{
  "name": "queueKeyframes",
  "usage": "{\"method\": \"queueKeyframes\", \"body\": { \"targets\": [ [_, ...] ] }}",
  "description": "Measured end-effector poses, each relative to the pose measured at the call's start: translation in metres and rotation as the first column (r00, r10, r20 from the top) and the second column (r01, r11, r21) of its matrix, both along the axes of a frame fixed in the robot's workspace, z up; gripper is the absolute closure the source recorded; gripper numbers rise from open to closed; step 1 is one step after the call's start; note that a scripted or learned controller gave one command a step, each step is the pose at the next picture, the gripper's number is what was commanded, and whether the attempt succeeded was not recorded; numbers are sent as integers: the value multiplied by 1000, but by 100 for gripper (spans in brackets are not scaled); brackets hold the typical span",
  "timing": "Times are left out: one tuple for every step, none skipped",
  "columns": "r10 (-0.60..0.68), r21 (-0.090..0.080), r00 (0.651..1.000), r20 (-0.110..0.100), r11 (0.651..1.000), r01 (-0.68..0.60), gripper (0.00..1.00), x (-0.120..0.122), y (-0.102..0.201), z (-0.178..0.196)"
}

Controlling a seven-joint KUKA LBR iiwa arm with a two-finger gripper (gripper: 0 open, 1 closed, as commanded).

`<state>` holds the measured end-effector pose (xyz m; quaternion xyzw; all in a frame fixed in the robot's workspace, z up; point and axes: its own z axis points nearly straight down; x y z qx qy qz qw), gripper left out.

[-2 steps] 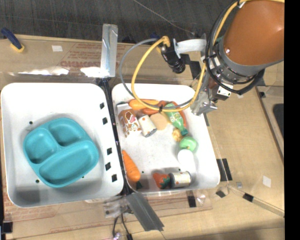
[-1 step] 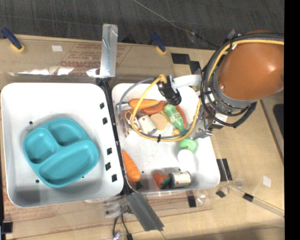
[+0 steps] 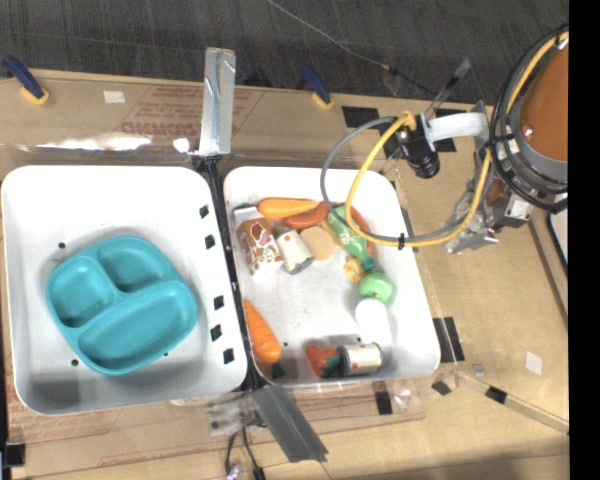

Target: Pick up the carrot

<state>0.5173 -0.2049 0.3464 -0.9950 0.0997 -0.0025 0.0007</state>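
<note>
I see the arm (image 3: 542, 98) up at the view's right, outside both bins, with its orange band near the frame's edge. The gripper (image 3: 482, 218) seems to be the small metal piece hanging just below the wrist, over the bare bench. It is too small and cluttered for me to be sure, and I cannot tell whether it is parted or closed. Nothing is visibly held in it.

The carrot (image 3: 263, 336) lies well away from the gripper, off to the view's left and lower in the picture. It sits in the right bin (image 3: 410, 268), against that bin's left wall near the front corner, with its thin tip pointing up the frame.

Nearer the gripper, along that bin's right side, are a green ball (image 3: 377, 288), a white lump (image 3: 372, 318) and a small can (image 3: 361, 357). A yellow cable (image 3: 365, 183) loops over the bin's back edge, just left of the gripper. Beyond the carrot, farthest from the gripper, the left bin (image 3: 20, 268) holds a teal divided plate (image 3: 120, 303).
</note>
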Motion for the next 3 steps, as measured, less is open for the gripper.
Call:
{"method": "queueKeyframes", "body": {
  "targets": [
    [5, 2, 1000, 0, 1000, -5, 100, 54, -3, 36],
    [3, 8, 1000, -4, 1000, -3, 100, 95, -3, -10],
    [-16, 2, 1000, -4, 1000, 16, 100, -6, -7, 2]
  ]
}}
